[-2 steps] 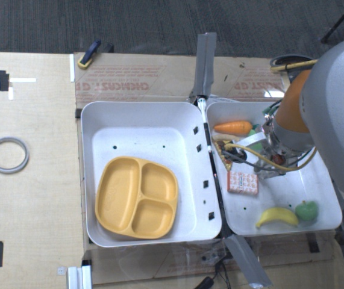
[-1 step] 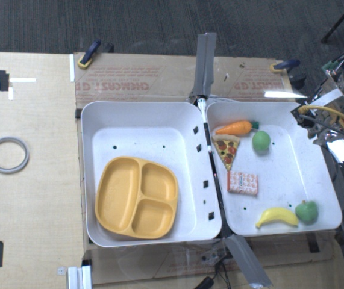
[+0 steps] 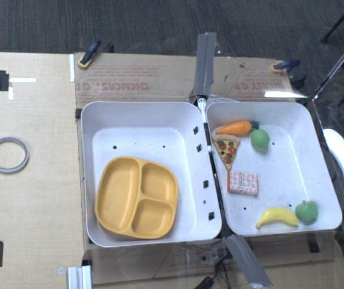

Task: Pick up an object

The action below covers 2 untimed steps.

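All the candidate objects lie in the right bin (image 3: 324,179), the side the arm reaches in from. The carrot (image 3: 237,127) lies with its long axis left to right near the far wall, just beside the pizza slice (image 3: 226,150) and the green ball (image 3: 259,138). The banana (image 3: 277,217) and apple (image 3: 306,212) are touching, or nearly so, close to the near rim. The red box (image 3: 243,183) lies flat mid-bin with open room all round, probably the easiest target. The left bin (image 3: 129,122) holds a yellow plate (image 3: 137,196). Whether the gripper is released or clenched, I cannot tell.
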Tool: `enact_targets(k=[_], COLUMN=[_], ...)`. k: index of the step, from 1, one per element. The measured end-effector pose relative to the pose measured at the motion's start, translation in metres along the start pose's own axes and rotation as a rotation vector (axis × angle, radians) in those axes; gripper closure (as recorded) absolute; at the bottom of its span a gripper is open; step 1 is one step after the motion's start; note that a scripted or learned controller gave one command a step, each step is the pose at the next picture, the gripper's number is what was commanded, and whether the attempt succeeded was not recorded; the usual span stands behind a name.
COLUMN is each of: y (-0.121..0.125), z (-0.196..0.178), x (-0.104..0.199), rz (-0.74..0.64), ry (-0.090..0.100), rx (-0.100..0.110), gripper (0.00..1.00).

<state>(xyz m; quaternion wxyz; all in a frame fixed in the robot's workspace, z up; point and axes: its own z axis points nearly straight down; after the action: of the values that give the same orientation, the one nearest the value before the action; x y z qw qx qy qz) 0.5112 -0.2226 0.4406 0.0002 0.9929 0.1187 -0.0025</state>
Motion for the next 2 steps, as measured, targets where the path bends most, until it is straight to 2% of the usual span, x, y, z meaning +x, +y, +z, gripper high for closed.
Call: enact_targets(k=[1,2], y=[-0.023,-0.045], z=[0.129,0.349], x=[0.019,0.03], rz=[0.033,-0.005], ry=[-0.001,0.002], rx=[0.002,0.002], gripper=[1.0,1.0])
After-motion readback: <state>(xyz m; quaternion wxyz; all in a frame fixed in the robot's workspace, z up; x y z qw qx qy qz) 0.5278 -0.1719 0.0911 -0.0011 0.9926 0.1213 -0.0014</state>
